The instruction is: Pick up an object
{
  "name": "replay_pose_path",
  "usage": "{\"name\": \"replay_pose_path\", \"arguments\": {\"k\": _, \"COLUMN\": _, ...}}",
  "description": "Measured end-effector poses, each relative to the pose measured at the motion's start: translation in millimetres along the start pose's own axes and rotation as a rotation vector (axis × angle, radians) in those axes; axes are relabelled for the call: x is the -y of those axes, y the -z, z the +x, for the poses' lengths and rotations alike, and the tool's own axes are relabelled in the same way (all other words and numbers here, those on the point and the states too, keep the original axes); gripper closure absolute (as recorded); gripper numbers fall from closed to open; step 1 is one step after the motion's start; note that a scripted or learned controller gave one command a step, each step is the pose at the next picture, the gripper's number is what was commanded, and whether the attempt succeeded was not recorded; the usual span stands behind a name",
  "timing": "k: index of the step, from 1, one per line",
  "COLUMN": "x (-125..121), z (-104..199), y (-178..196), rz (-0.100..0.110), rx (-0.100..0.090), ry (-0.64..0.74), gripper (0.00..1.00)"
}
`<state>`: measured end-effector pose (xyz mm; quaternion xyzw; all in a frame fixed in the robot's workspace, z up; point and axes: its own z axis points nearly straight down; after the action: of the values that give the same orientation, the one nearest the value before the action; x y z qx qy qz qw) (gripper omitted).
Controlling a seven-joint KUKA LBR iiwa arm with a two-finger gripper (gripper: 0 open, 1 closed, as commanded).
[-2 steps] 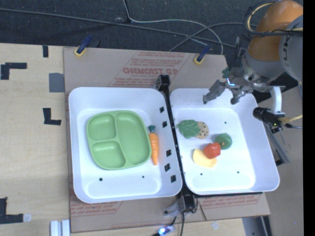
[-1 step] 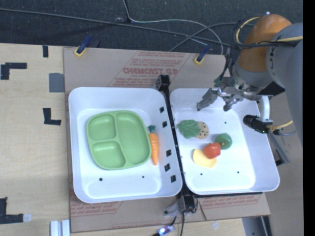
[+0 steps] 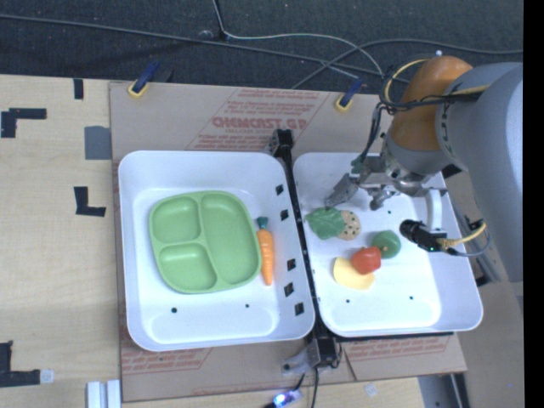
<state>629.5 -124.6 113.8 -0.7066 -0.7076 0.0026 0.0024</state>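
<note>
Gripper (image 3: 361,192) over right bin (image 3: 455,304), jaws spread, holding nothing.
We see them just above the green leafy piece (image 3: 325,223); carrot (image 3: 266,256) beside green tray (image 3: 204,241) in left bin (image 3: 144,308).

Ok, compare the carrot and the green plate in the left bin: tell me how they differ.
Colour: the carrot is orange with a small green top, while the green plate is pale green all over.
Size: the carrot is slim and far smaller than the plate.
Shape: the carrot is a tapered stick; the plate is a rounded tray split into three compartments.
Shared: both lie in the left bin, the carrot right along the plate's right edge.
</note>
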Motion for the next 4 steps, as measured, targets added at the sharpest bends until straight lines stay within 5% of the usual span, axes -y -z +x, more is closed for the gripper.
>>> {"name": "replay_pose_path", "arguments": {"k": 1, "x": -0.9, "z": 0.5, "y": -29.2, "rz": -0.008, "rx": 0.001, "ry": -0.001, "gripper": 0.00}}
{"name": "replay_pose_path", "arguments": {"k": 2, "x": -1.9, "z": 1.4, "y": -17.2, "rz": -0.011, "rx": 0.001, "ry": 0.002, "gripper": 1.00}}
{"name": "replay_pose_path", "arguments": {"k": 4, "x": -15.8, "z": -12.1, "y": 95.2, "rz": -0.012, "rx": 0.001, "ry": 0.001, "gripper": 1.00}}
